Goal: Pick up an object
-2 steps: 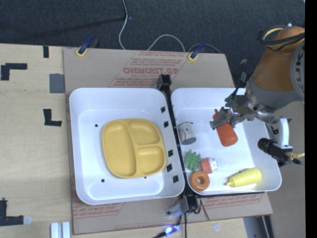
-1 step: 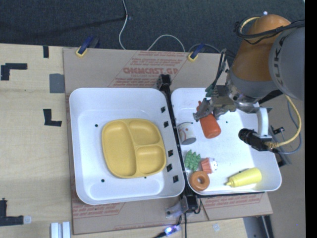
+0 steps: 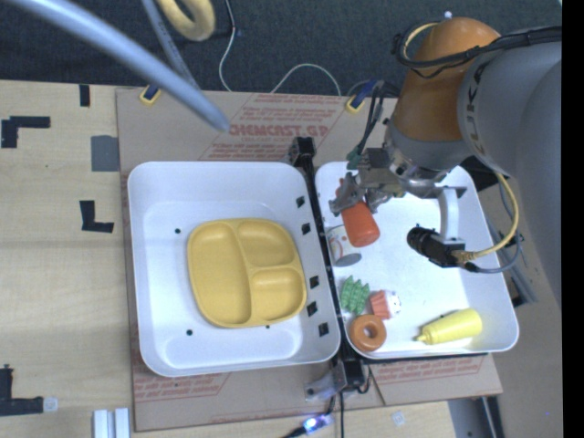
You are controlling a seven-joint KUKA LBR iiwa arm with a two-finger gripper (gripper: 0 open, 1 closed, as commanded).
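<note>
Orange and cylinder-shaped, the toy cup (image 3: 361, 225) sits at the tip of the gripper (image 3: 358, 203), over the far-left part of the right bin (image 3: 488, 272). It looks pinched between the 2 fingers, closed against its upper end, though whether it has cleared the floor is hard to judge. The step in hand appears to be the lift. Next comes a straight rise, keeping clear of the divider (image 3: 315, 235) and the green toy (image 3: 354, 292).

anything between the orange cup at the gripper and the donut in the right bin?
Yes. In the camera view, between the orange cup and the donut lie a small white-and-grey item, then a green toy, along the right bin's left side.
</note>
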